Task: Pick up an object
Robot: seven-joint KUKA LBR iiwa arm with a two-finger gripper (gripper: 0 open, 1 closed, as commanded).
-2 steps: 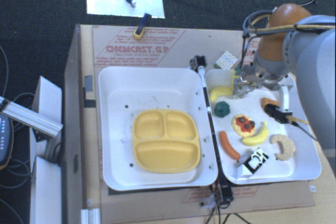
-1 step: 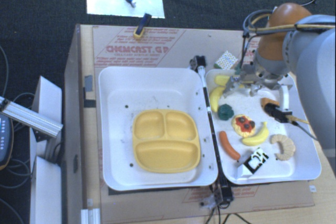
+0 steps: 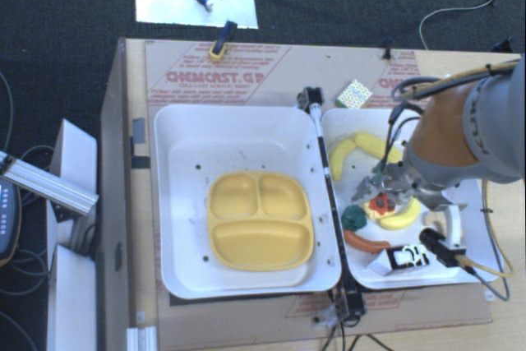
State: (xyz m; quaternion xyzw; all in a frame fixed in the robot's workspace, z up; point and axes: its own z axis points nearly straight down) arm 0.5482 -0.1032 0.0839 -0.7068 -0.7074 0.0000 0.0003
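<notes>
My gripper (image 3: pixel 376 191) hangs low over the middle of the right bin (image 3: pixel 460 279), with the arm reaching in from the right. A small red and orange object (image 3: pixel 380 205) lies right under it, resting against a yellow banana (image 3: pixel 401 217). Whether the object is between the fingers is hidden. Two more yellow bananas (image 3: pixel 341 156) (image 3: pixel 374 145) lie toward the back of the bin. A green object (image 3: pixel 355 217) and a red-orange sausage (image 3: pixel 367 242) lie at the front left of this bin.
The left bin (image 3: pixel 185 144) holds a yellow compartment tray (image 3: pixel 261 219). A black divider rail (image 3: pixel 325 168) runs between the bins. A small checkered tile (image 3: pixel 354 94) lies on the bench behind the right bin.
</notes>
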